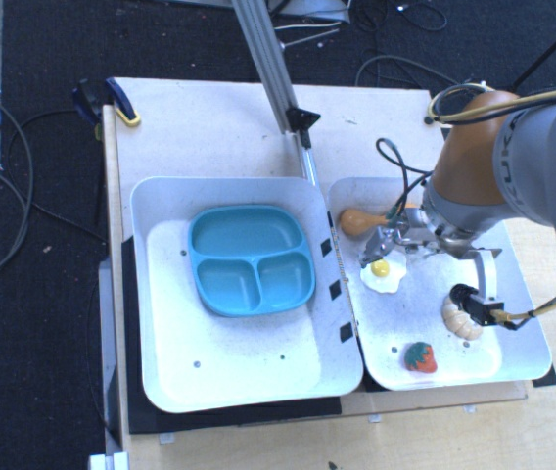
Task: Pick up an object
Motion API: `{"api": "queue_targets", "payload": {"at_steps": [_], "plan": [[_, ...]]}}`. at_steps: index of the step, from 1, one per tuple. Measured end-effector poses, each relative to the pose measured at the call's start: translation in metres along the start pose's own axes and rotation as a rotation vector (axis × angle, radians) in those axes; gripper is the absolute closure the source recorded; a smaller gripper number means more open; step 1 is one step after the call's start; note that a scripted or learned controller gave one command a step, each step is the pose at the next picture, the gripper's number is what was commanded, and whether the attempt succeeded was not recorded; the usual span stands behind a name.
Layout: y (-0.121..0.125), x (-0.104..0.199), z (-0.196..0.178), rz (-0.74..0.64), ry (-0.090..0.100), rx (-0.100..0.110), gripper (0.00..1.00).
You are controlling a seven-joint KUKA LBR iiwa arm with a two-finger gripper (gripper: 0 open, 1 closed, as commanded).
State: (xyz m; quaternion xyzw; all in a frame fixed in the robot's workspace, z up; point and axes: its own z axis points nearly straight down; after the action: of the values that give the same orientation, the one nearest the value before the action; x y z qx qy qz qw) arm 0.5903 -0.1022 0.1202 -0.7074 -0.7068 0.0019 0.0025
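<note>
My gripper (378,253) hangs low over the far left part of the right bin (513,360), directly above a toy fried egg (384,276) that lies on the bin floor. Just left of the gripper, by the bin's far left wall, rests a brown bread-like piece (355,222). A pale ridged pastry-like piece (459,321) lies to the right of the egg. Close to the bin's front wall sits a red strawberry (420,357) with a green top. The gripper's own body hides whatever is directly under it.
The left bin (161,360) holds a blue divided plate (253,259). A slanted metal rail (268,52) comes down to the point where the bins meet. Black clips (337,287) mark the shared wall. The grey arm (513,164) covers the right bin's far right.
</note>
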Motion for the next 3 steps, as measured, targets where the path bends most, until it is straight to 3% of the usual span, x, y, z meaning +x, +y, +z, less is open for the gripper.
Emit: {"api": "queue_targets", "payload": {"at_steps": [1, 2, 3], "plan": [[0.001, 0.000, 0.028, 0.000, -0.002, -0.007, 0.00], [0.002, -0.001, 0.015, 0.001, -0.003, -0.013, 1.00], [0.003, -0.002, -0.049, -0.003, -0.002, -0.012, 1.00]]}}
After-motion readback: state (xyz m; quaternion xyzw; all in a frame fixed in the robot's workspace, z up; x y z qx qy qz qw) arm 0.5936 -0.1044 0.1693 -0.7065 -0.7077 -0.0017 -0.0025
